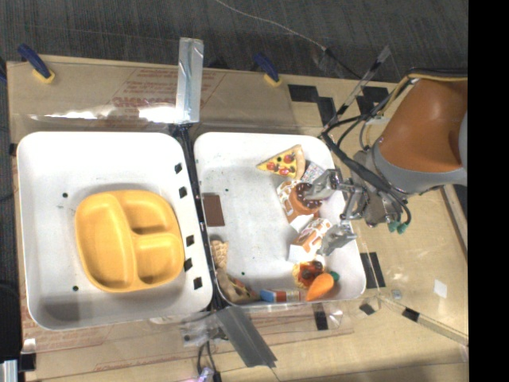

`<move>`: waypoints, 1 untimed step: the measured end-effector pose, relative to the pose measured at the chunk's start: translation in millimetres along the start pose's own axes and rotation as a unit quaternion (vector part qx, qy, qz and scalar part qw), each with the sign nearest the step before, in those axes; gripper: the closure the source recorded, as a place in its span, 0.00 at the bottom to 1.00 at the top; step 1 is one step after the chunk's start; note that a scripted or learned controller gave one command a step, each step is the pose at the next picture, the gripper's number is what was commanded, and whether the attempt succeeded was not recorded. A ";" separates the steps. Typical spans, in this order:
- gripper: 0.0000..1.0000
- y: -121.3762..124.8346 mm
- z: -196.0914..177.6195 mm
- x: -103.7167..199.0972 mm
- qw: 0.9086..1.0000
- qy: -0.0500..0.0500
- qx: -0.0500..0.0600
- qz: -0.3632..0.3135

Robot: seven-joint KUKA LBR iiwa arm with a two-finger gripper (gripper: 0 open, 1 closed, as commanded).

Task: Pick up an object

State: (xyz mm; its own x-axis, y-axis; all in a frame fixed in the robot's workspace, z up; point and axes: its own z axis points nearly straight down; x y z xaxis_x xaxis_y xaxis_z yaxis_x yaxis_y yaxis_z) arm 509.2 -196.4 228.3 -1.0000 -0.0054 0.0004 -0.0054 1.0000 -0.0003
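The hand (pixel 332 210) is seen with its fingers spread apart over the right bin (pixel 238 213), clamped on nothing; a small packet (pixel 310 235) lies just at its 8 o'clock, long axis slanted. A toy carrot (pixel 320 286) sits at 6 o'clock, pizza slice (pixel 284 163) at 11 o'clock. The bin wall crowds closely.
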 end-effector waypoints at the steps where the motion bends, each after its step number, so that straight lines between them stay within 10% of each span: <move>1: 0.00 -10.8 114.9 -11.9 1.000 -0.003 0.001 0.024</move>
State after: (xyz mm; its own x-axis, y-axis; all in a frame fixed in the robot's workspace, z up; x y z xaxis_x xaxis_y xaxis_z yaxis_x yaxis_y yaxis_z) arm 521.1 -207.1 113.4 -0.9991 0.0417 -0.0066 0.0417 0.9991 -0.0016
